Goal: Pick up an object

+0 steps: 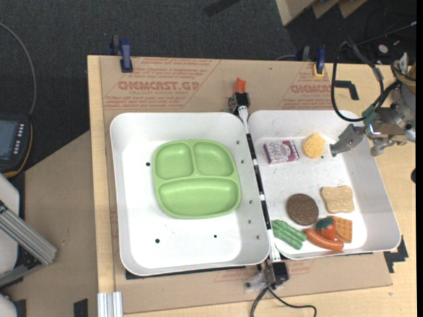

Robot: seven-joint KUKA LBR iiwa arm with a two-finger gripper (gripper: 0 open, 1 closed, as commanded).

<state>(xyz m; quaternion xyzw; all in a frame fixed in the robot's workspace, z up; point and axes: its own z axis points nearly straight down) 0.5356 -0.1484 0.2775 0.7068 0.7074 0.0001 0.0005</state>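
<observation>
On the table [172,78], two shallow white bins sit side by side, and the right bin [377,197] serves as the landmark here. The gripper [362,139] hangs over that bin's upper right part, near its far right rim, with nothing visibly between its fingers; whether the fingers are spread or pressed together cannot be told from this view. Inside the right bin, a small purple-and-white packet [281,151] lies near the upper left corner, and a yellow sponge-like piece [315,145] sits just beside it, between the packet and the gripper. Lower in the bin, a round brown cookie [303,209] lies near the middle, with a slice of toast [338,199] just to its right. Along the bin's near edge lie a green pea pod [288,234], an orange carrot [322,240], and a small waffle piece [343,228], crowded together. The left bin [132,177], touching the right bin's left wall, holds a green divided plate [196,179].
</observation>
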